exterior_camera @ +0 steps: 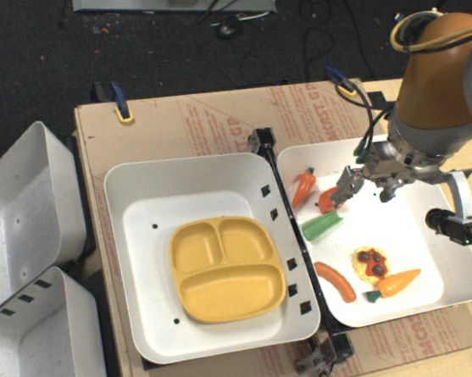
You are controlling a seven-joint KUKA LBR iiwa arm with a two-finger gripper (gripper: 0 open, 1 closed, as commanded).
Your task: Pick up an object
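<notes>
1. The arm [440,73] is reaching in from the right and hanging over the right bin [466,287], with its hand [348,187] low over the bin's upper left part.

2. The hand is sitting just beside a red piece [330,200], and its dark fingers seem to be parted a little around that piece's upper end; at this slant it is hard to be sure, and nothing is plainly being held.

3. The likeliest target is lying among its neighbours in the bin's left half: a pepper [303,187] up near the divider, a green piece [321,227] just below the red piece, and a sausage [335,281] further down.

4. A small pizza [370,262] and a carrot [395,283] are resting near the bin's lower middle, well apart from the hand, so they are not crowding the approach.

5. The toys are crowding toward the divider, probably from being dropped in loose, which is leaving the fingers little room on that side.

6. The right half of the bin floor is offering open room for the arm to pull back and lift.

7. The left bin [134,264] is holding a yellow tray [226,268], lying flat at its middle, with bare floor all round it.

8. Both bins are sitting side by side on the desk [210,118].
</notes>
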